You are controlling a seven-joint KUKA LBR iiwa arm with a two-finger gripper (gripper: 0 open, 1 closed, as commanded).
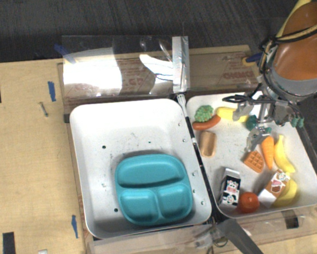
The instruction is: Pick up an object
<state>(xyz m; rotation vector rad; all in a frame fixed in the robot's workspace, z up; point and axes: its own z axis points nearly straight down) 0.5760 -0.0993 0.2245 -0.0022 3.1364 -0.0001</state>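
Note:
My gripper (258, 135) hangs over the right bin (309, 162), in its upper middle part, below the grey and orange wrist. Just beneath and beside it lie an orange carrot (268, 151) and a waffle piece (254, 162). A small teal item (250, 122) sits close to the gripper body. Further left are a green broccoli (204, 113), a red-orange carrot (206, 123), a yellow piece (226, 113) and a brown bread roll (207, 143). I see nothing held in the gripper.
A banana (284, 159), a milk carton (230, 187), a red tomato (248, 201) and a small red-and-white carton (277, 185) fill the right bin's front. The left bin (92, 135) holds a teal divided tray (153, 188). A clear plastic sheet (124, 65) lies behind the bins.

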